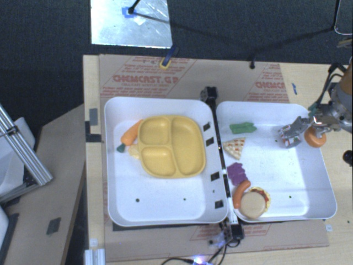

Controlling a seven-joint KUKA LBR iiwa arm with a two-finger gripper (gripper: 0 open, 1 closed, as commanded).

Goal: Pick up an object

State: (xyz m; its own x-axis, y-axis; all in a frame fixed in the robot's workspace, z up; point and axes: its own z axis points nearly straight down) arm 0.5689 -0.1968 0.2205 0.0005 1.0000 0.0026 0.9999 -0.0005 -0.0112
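Note:
My gripper (288,135) hangs over the upper right part of the right bin (309,200), reaching in from the right. A small round orange object (316,139) lies just to its right, partly under the wrist. In the same bin lie a green piece (242,128), a pizza slice (234,147), a purple piece (238,173), a sausage (240,192) and a burger (254,203), all well to the left of the gripper. Whether the gripper has anything in it is too small to make out.
The left bin (118,200) holds a yellow divided plate (168,146) with a carrot (130,133) at its left rim. A black divider with clips (216,148) runs between the bins. A metal sheet (131,14) lies beyond the bench.

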